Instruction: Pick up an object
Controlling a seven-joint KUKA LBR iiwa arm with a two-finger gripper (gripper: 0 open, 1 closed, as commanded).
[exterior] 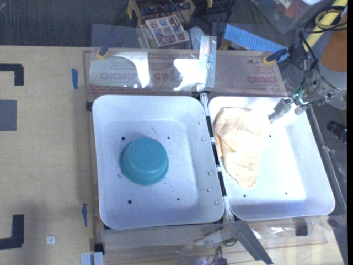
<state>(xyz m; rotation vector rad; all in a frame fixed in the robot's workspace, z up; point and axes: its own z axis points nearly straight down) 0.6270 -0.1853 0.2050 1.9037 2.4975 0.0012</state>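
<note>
We judge this the approach: our gripper [277,112], fingers narrow and holding nothing, hovers at two o'clock of the tan cloth [238,148] (right bin [309,197]); next, descend there.

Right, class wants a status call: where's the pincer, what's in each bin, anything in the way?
Pincer over right bin's far edge, nothing held. Teal bowl upside down in left bin. Tan cloth by right bin's left wall. Nothing between pincer and cloth.
</note>
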